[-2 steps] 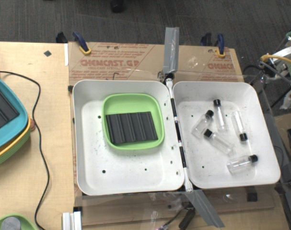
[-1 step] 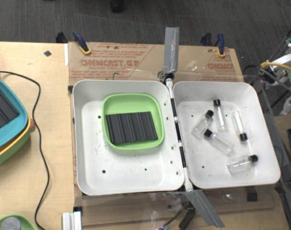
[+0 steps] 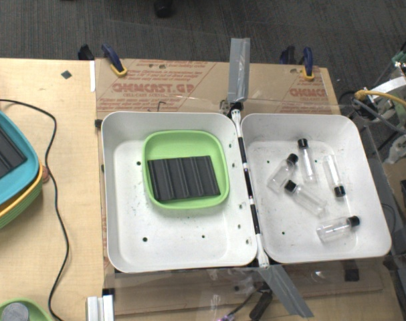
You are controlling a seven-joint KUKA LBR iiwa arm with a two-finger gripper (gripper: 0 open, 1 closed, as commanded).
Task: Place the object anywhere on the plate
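Note:
A green square plate (image 3: 184, 141) sits in the upper middle of the left white bin (image 3: 176, 243). A black ribbed slab (image 3: 183, 178) lies flat on the plate and covers most of its floor. In the right white bin (image 3: 283, 243), several clear vials with black caps lie scattered. One vial (image 3: 306, 158) is near the top, another vial (image 3: 304, 196) is in the middle, and a third vial (image 3: 336, 228) is at the lower right.
A stack of teal and yellow trays (image 3: 15, 179) stands at the far left on the wooden bench, with a black cable (image 3: 55, 199) looping beside it. Cardboard (image 3: 162, 85) with blue clamps lies behind the bins. A grey strip (image 3: 239, 72) rises between the bins.

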